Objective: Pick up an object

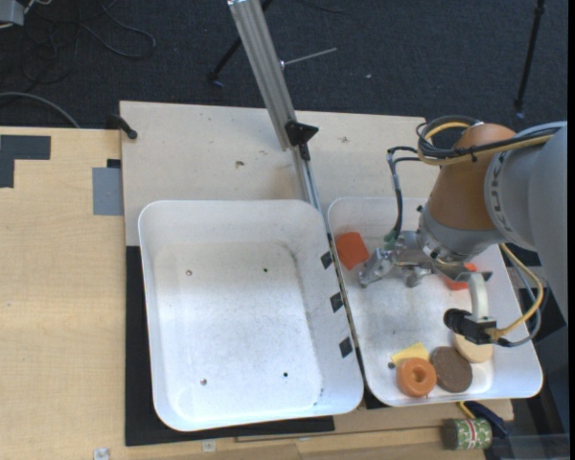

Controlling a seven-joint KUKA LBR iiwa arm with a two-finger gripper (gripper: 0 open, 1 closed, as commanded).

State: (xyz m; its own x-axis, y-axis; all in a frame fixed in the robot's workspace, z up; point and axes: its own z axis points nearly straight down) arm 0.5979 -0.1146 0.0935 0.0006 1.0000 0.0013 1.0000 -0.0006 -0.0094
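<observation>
Reaching: you had the arm (498,195) over the right bin (517,386), and the gripper (388,266) hung low over the bin floor near its upper left corner.
Gripper state: you could see nothing between the fingers; whether they stood wide or narrow could not be told from this slanted view.
Nearest target: the orange block (351,249) lay just beside the gripper, up and to its left, close against the bin's left wall.
How to take it: you would have done well to centre the fingers over the block first, since the wall left little room on that side; a slanted descent risked pushing it into the corner.
Other choices: the brown disc (451,369), the orange ring (416,379) and the yellow piece (410,354) sat clustered well below the gripper, near the bin's front edge, touching or nearly touching one another.
Surface: the bin floor around the gripper was white, speckled and bare.
Left bin: the left bin (158,223) lay well to the gripper's left.
Room: dark floor with cables (38,27) lay beyond the bench (48,286).
</observation>
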